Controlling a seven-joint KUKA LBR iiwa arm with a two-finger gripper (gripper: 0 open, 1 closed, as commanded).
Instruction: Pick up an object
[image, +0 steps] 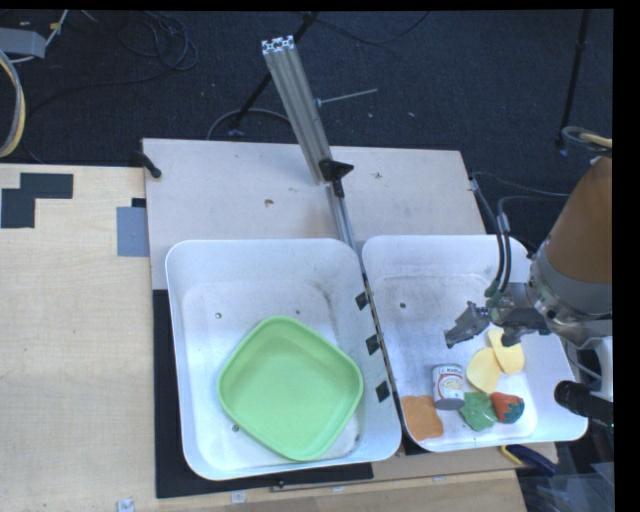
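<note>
In the right bin (420, 270), near its front right corner, lies a cluster of small objects. It holds a small can (449, 385), an orange block (422, 417), two yellow pieces (487, 368), a green item (477, 411) and a red one (509, 407). My gripper (486, 334) hovers just above the yellow pieces, open, with nothing between its fingers. The grey and orange arm (585, 240) comes in from the right.
A light green square plate (290, 386) lies in the left bin (200, 290). A divider with black clips (368, 320) separates the bins. A metal rail (300, 100) slants up from the back of the bench.
</note>
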